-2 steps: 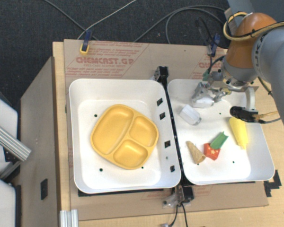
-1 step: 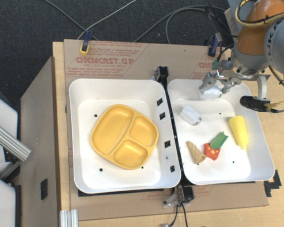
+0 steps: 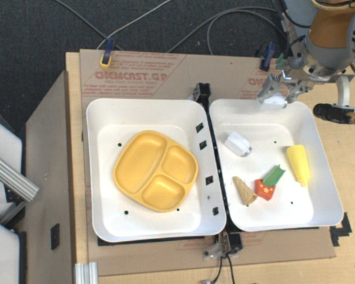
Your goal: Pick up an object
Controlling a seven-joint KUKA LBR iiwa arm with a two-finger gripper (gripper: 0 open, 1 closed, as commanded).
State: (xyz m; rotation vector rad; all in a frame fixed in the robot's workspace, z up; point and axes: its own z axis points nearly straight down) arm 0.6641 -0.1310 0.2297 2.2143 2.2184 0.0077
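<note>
arm over the right bin's far rim

gripper (image 3: 279, 91) at twelve o'clock of the right bin (image 3: 319, 215), fingers spread, pinching a small white object (image 3: 274, 100) between them.

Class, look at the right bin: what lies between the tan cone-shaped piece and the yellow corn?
In the camera view, the red strawberry toy with its green leaf lies between the tan cone piece and the yellow corn, apparently touching the cone.
</note>
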